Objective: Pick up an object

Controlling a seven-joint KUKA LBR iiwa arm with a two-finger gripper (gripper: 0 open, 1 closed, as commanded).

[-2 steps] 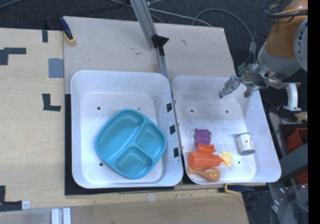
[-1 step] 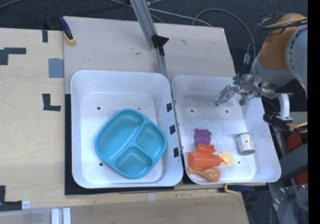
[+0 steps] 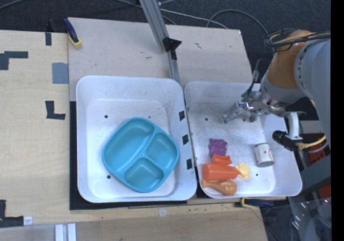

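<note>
My gripper (image 3: 240, 112) hangs over the upper middle of the right bin (image 3: 200, 98), with the grey arm and its orange band reaching in from the right. No object shows in it. Below it in the same bin lie a purple toy (image 3: 217, 146), an orange toy (image 3: 219, 169), a small yellow piece (image 3: 243, 170) and a tan drumstick-shaped toy (image 3: 221, 185), clustered near the front left. A small white can (image 3: 263, 154) with a red mark lies to the right of them.
The left bin (image 3: 86, 94) holds a blue divided plate (image 3: 141, 153). A slanted metal pole (image 3: 153, 11) rises from the bench behind the bins. Cables run along the dark floor at the back.
</note>
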